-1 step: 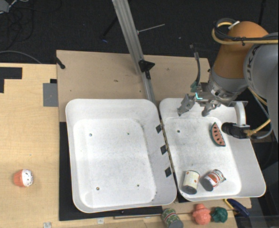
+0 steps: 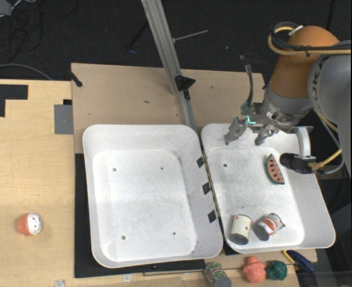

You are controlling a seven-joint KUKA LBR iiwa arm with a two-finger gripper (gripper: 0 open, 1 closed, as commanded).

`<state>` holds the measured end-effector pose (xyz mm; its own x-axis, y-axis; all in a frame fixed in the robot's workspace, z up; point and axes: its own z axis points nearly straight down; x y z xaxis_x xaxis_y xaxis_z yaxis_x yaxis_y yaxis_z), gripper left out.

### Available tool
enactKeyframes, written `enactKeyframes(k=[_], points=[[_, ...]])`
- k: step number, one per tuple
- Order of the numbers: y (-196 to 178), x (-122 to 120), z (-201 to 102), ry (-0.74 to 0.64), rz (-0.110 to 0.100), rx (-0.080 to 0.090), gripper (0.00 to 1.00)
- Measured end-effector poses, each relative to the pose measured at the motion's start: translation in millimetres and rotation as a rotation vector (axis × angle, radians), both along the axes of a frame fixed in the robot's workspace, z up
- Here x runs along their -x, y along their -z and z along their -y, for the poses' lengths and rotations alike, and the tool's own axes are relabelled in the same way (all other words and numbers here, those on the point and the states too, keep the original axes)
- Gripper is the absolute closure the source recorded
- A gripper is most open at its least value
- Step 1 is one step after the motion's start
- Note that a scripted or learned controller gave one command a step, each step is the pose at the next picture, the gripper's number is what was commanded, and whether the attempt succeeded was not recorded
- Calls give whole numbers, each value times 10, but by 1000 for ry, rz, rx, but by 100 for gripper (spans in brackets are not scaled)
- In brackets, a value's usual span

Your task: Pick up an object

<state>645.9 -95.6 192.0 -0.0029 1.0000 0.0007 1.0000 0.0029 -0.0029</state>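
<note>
My gripper [image 2: 248, 134] hangs over the far edge of the right bin [image 2: 319, 235], fingers spread open with nothing between them. A watermelon slice [image 2: 275, 168] lies in that bin, to the right of and a little nearer than the gripper. Along the bin's near side rest a white cup [image 2: 241, 228] on its side and a red-and-white can [image 2: 269, 225], touching or nearly touching each other. The gripper is well apart from all three.
The left bin [image 2: 98, 142] sits beside the right one. A metal rail [image 2: 167, 52] slants up behind the bins. Small toys [image 2: 254, 269] lie on the bench below the right bin, and an orange-and-white ball [image 2: 29, 224] rests far left.
</note>
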Motion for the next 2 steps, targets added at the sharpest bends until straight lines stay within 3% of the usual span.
enactKeyframes(k=[2], points=[[982,-12,-32,1,-6,0,0]])
